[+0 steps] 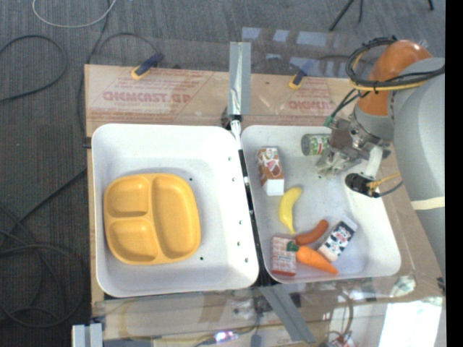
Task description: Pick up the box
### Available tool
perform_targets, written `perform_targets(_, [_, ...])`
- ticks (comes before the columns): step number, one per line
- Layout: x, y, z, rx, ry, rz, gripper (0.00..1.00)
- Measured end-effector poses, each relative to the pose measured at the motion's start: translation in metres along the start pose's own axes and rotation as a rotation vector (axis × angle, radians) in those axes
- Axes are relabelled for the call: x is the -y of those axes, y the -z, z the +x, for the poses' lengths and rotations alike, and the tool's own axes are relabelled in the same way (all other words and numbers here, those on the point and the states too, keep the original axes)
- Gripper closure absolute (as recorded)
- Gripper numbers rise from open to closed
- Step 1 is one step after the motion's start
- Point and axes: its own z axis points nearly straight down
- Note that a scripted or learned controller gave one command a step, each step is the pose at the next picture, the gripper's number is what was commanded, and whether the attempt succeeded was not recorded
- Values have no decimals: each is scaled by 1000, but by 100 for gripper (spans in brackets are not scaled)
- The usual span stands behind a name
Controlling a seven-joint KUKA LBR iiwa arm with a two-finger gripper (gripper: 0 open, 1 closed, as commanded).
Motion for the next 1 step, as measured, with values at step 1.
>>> perform_targets(1, [2,-3,0,1,1,13,0])
